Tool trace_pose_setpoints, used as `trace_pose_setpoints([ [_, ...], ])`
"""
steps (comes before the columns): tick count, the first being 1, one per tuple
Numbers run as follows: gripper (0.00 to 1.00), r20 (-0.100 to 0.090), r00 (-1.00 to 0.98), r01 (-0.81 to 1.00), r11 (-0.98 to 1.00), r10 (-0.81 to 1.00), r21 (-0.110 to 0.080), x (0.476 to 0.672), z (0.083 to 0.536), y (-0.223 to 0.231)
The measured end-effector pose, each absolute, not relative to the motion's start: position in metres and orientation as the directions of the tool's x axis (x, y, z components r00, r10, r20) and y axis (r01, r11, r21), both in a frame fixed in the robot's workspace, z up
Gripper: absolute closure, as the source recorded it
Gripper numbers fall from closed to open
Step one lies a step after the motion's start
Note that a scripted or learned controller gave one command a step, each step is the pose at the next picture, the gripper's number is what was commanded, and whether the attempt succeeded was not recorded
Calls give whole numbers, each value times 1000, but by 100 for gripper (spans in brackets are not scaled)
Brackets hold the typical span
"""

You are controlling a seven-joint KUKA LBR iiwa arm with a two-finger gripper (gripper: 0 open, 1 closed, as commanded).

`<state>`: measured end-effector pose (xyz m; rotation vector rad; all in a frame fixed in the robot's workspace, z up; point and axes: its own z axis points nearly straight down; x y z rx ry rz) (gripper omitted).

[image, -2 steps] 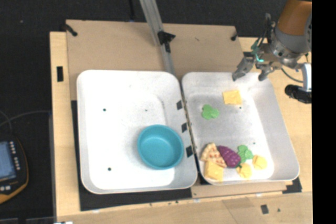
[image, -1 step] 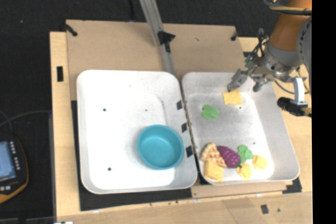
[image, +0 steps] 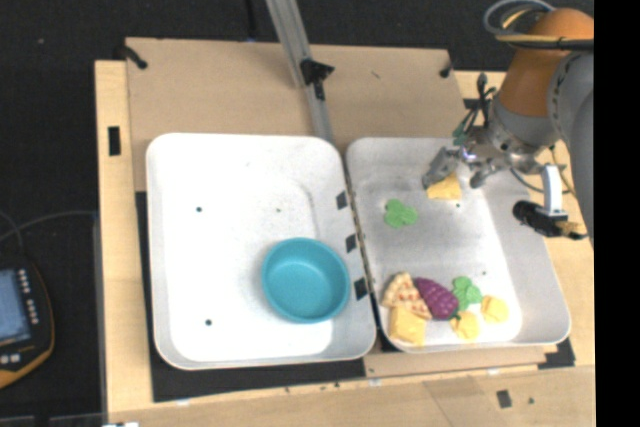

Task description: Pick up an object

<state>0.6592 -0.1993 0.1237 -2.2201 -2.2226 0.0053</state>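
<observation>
My gripper [image: 455, 177] hangs over the far part of the right bin [image: 520, 245], reaching in from the right. A small yellow wedge-shaped piece [image: 446, 188] sits between its fingertips, and the fingers look closed on it. A green leafy toy [image: 401, 213] lies just left of and below the gripper, apart from it. Along the right bin's near edge is a cluster: a waffle-patterned piece [image: 400, 290], a purple grape bunch [image: 435, 295], a green piece [image: 466, 291] and yellow pieces [image: 480, 315].
The left bin [image: 200, 185] holds a blue bowl [image: 303, 278] near its front right corner. A grey metal pole [image: 290, 25] slants up from the divide between the bins at the back. A handheld controller [image: 18, 310] lies at the far left, off the bench.
</observation>
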Motion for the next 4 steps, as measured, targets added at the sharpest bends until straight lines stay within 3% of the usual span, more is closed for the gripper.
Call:
trace_pose_setpoints([
  [1, 0, -3, -2, 1000, 2, 1000, -1, 659, 100, -200],
  [2, 100, -10, -2, 1000, 2, 1000, 13, 663, 117, -203],
  [4, 100, -2, -2, 1000, 2, 1000, 7, 669, 208, -206],
])
